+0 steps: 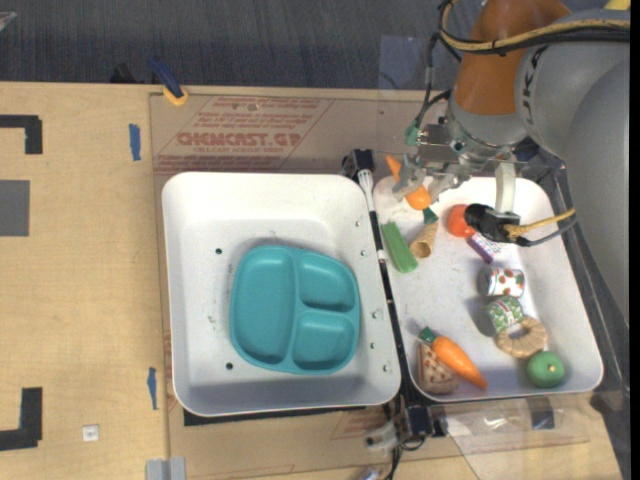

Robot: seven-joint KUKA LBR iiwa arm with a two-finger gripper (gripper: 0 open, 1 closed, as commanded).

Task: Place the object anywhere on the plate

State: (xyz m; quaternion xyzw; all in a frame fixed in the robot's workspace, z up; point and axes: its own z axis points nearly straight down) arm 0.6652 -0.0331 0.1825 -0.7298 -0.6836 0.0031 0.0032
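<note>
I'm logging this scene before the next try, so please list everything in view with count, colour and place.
Plate: one, teal, divided, in the left bin.
Bins: two, white, side by side on the bench.
Carrot: one, orange, front of the right bin.
Green ball: one, right bin's front right corner.
Green stick: one, right bin's left edge.
Patterned cans: two, white with markings, right bin's middle.
Small orange piece: one, right bin's back, by the gripper.
Cardboard sheet: one, brown, under the bins.
Arm: grey, orange band, from the right.
Gripper: one, over the right bin's back.
</note>
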